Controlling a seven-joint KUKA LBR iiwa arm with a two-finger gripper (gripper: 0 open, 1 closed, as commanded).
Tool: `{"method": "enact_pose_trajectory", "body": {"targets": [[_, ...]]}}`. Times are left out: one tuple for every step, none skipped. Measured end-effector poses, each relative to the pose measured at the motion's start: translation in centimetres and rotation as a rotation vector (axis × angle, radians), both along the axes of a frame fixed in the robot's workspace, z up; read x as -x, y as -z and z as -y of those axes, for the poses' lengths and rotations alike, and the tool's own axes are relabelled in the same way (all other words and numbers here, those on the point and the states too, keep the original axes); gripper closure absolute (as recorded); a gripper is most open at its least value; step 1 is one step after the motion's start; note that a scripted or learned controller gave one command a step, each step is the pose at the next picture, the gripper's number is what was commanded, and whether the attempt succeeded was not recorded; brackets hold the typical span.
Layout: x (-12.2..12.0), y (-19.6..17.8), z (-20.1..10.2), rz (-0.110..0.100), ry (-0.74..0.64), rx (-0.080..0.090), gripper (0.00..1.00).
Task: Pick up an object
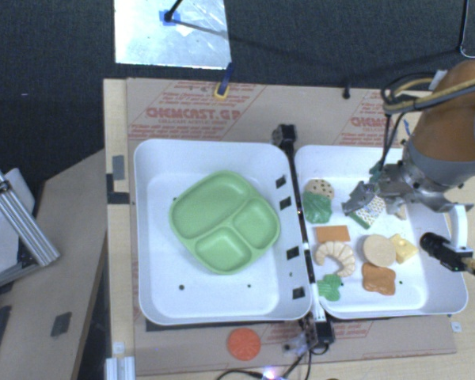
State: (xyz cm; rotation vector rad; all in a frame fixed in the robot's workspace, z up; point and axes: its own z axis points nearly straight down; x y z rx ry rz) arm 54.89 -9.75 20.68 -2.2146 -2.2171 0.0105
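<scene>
Hovering over the right bin (439,295), my hand (362,202) hangs above a checkered piece (371,210); its grip I cannot tell.

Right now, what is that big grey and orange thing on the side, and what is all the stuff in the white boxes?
That is a robot arm. It reaches in from the right of the picture, which a camera takes from above, looking down at a slant. At the arm's end is its gripper, the part that grabs things. It hangs over the right bin, close to a small patterned piece. I cannot tell if it is holding anything.

The right bin holds toy food: a cookie, something green and leafy, an orange square, a shrimp, a round tan slice, a yellow cheese wedge, a brown piece and a small green bit. The left bin holds a green divided plate.

The robot's job is to pick one thing up.
</scene>
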Motion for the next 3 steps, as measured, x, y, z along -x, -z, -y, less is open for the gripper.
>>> {"method": "enact_pose_trajectory", "body": {"targets": [[-0.3, -0.6, 0.0, 0.012, -0.002, 0.001, 0.0], [-0.4, 5.7, 0.1, 0.007, 0.0, 0.0, 0.0], [-0.2, 9.9, 0.1, 0.008, 0.0, 0.0, 0.0]]}}
